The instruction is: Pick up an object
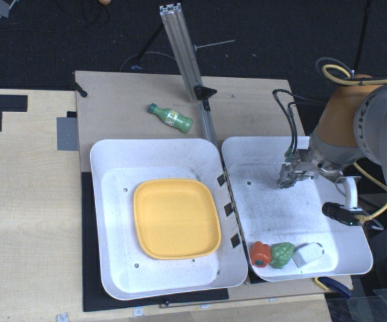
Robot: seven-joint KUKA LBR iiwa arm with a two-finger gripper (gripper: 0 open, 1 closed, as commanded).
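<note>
A yellow square plate (pixel 177 218) lies in the left bin (pixel 113 159). In the right bin (pixel 267 213), along its near edge, sit a red pepper-like toy (pixel 260 253), a green bumpy toy (pixel 282 254) and a small white block (pixel 308 253), side by side. My gripper (pixel 289 177) hangs low over the right bin's upper middle, well above those three toys in the view. Nothing shows between its fingers, and their spread is too small to make out.
A green bottle (pixel 172 118) lies on the bench behind the left bin. A slanted aluminium post (pixel 186 52) rises behind the bins' join. Black clips (pixel 228 208) line the divide between bins. Cables loop by the arm on the right.
</note>
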